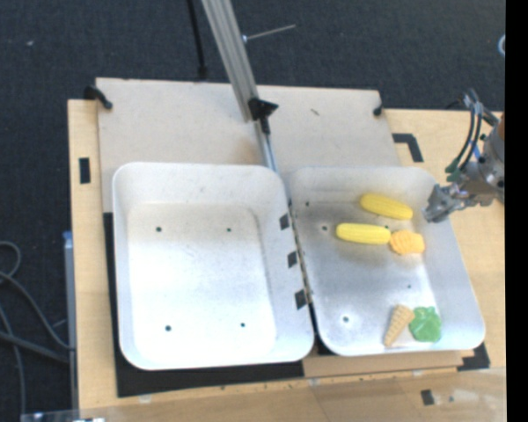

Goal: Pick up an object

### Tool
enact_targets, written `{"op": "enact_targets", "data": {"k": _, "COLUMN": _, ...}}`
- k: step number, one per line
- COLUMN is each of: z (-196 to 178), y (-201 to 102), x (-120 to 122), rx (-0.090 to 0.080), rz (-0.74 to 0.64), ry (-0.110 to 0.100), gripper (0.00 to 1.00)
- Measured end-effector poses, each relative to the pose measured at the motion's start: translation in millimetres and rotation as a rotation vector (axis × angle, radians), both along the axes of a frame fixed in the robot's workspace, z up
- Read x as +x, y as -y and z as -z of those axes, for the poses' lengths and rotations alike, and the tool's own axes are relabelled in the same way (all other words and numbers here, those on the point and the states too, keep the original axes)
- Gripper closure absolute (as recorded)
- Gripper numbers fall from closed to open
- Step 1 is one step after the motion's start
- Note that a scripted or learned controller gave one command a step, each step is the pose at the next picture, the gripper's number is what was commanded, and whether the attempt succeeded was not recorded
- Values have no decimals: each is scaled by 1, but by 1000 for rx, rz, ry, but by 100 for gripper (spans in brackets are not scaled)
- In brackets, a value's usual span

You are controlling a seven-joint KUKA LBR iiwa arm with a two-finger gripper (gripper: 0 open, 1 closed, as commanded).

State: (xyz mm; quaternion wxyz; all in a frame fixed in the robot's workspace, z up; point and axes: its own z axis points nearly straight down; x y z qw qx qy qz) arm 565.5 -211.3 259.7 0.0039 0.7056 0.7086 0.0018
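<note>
Yellow plastic is the target material: the upper corn cob (386,206) lies in the right bin (370,297), in its upper half, with its long axis running left to right and tilted slightly downward toward the right. This is the object nearest my gripper (440,204), which sits at the bin's upper right rim, just to the right of the cob's right-hand tip and apart from it. The cob therefore lies to the left of my gripper, roughly end-on to it along its long axis. I judge that the coming move requires a short travel leftward over the cob's middle and a closing direction set across the long axis, not along it. Whether my gripper is spread or pressed together I cannot tell at this resolution; nothing is visibly held. A second corn cob (363,233) lies just below the first, nearly parallel, and its right end touches or almost touches an orange piece (407,243). I judge that these two neighbours leave little room on the lower side of the target, so a descent placed too low risks contact with them. An ice cream cone (397,324) and a green toy (426,324) lie side by side near the bin's lower right corner, well apart from the target. The left bin (202,262) adjoins the right bin along its left edge. The pick is not yet made.
</note>
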Motion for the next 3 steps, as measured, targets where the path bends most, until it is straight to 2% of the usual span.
{"op": "enact_targets", "data": {"k": 1, "z": -8, "y": -54, "x": 7, "rx": 3, "rz": -4, "ry": -3, "gripper": 100}}
{"op": "enact_targets", "data": {"k": 3, "z": 8, "y": -143, "x": 26, "rx": 4, "rz": -1, "ry": -10, "gripper": 100}}
